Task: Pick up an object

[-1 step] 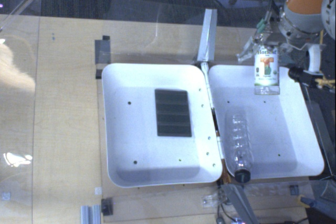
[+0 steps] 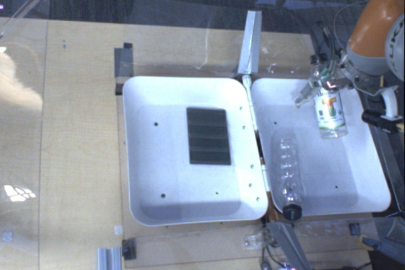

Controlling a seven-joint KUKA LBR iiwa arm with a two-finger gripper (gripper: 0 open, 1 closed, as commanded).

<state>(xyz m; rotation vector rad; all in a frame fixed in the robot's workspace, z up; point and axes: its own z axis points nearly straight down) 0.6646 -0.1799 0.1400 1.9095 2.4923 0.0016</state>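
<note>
Clear bottle [image 2: 288, 175] beside held bottle [image 2: 330, 112]

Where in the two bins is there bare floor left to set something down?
Left bin: bare all round the dark ridged block, widest on its left. Right bin: bare between the clear bottle along its left wall and its right rim. Crowded at top right, where the gripper holds a small labelled bottle.

Two shallow white plastic bins [image 2: 145, 199], speckled with small dark dots. Left bin: flat black rectangular block [image 2: 209, 136], ribbed in bands. Right bin, 7 o'clock: clear ridged plastic bottle [image 2: 288, 171] with black cap. Right bin, 1 o'clock: small clear bottle [image 2: 330, 114], label white with green and orange marks. Arm [image 2: 373, 22] orange band over grey. Bench [image 2: 69, 136] pale tan wood.
</note>
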